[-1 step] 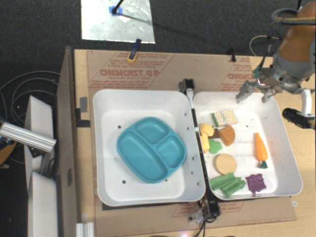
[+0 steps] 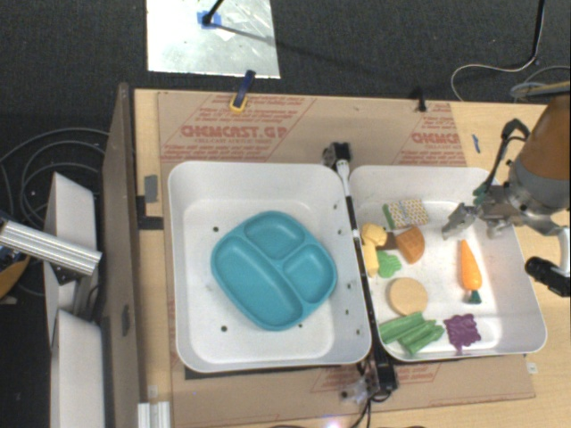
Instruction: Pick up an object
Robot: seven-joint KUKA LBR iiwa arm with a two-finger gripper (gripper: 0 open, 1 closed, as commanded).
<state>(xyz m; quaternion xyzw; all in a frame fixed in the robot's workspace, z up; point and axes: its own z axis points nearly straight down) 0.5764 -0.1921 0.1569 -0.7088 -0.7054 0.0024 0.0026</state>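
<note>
In the left bin (image 2: 192,239) lies a teal divided plate (image 2: 273,268), turned at a slant, its three wells bare. Past the divider, in the right bin (image 2: 526,328), the toy food is spread out: a yellow piece (image 2: 373,236) against the left wall, a patterned card-like piece (image 2: 406,212) above a brown bread-like piece (image 2: 410,243), a small green leafy piece (image 2: 388,263), a round tan cracker (image 2: 407,296), green beans (image 2: 410,332) along the bottom edge and purple grapes (image 2: 462,330) beside them. The carrot (image 2: 469,267) lies right of centre, long axis nearly up-down in the view, orange body toward the top, green stub toward the bottom. My gripper (image 2: 473,217) hangs just above its upper end, fingers parted, nothing between them.
</note>
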